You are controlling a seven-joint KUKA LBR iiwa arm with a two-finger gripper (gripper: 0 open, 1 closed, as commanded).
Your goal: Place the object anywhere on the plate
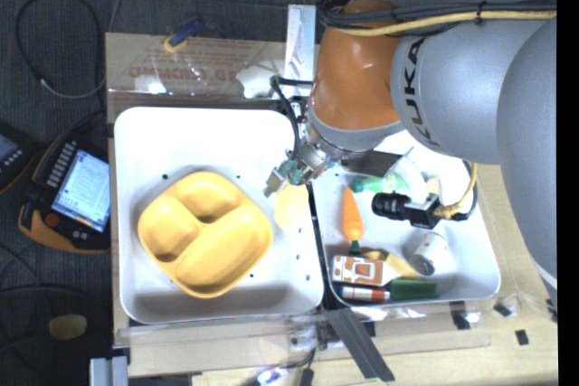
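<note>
Bins of white are seen side by side on the bench. The left bin (145, 127) is taken up mostly by a yellow plate (204, 235), which is split into three hollow parts. The plate is set near the middle of that bin, a little toward the front.

A pale yellow thing (291, 211) is seen lying flat on the floor of the left bin. It is placed right against the wall between the two bins, just beside the plate's right edge. It is not on the plate.

The gripper (288, 174) is held just above the pale yellow thing, over the wall between the bins, and is tilted down toward the left bin. It cannot be told whether the gripper is wide or narrow. The pale yellow thing is not seen inside it. The grey arm (470, 77) is stretched in from the right, across the right bin (475, 240).

In the right bin an orange carrot (352, 212) is laid near the middle wall, pointing away from the front. A small orange and white box (357, 268) is found in front of the carrot. A green thing (412, 289) is laid along the front wall, and a white cup (430, 250) is tipped on its side close by.
</note>
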